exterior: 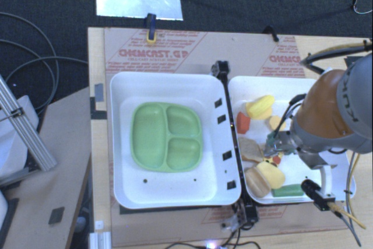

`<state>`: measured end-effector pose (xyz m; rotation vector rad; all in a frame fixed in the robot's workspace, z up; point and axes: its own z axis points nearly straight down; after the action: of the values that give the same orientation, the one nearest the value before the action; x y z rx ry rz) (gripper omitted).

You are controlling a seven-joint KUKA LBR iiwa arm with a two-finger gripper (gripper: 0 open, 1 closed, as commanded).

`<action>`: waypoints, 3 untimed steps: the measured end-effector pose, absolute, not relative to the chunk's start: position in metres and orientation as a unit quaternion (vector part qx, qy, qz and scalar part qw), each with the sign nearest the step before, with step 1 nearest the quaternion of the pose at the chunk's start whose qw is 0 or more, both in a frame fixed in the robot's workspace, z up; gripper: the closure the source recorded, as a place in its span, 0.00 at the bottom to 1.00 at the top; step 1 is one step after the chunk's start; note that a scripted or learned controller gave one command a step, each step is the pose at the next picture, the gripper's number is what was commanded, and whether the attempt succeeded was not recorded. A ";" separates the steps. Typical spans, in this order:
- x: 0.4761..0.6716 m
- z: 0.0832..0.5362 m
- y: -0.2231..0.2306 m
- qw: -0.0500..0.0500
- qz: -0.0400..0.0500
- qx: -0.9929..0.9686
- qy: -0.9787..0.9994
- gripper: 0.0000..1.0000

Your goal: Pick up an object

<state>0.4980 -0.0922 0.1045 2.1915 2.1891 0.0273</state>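
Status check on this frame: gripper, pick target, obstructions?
Gripper low in right white bin, over mixed toy food; nothing visibly held. Yellow corn-shaped toy untouched. Green divided plate in left white bin.

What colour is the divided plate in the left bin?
Light green, seen plainly in the camera view: the divided plate lies in the left bin.

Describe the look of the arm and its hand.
The arm is bulky and rounded, grey with a broad orange band above the wrist. Dark cables loop beside the band. The hand is small, dark grey metal.
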 end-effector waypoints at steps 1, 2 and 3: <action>0.562 0.190 -0.010 0.004 0.005 0.702 0.712 1.00; 0.483 0.184 0.118 -0.003 0.001 0.701 0.713 1.00; 0.512 0.098 0.128 0.001 0.003 0.707 0.707 1.00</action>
<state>0.5123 0.1282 0.0977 2.2183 2.2204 0.0086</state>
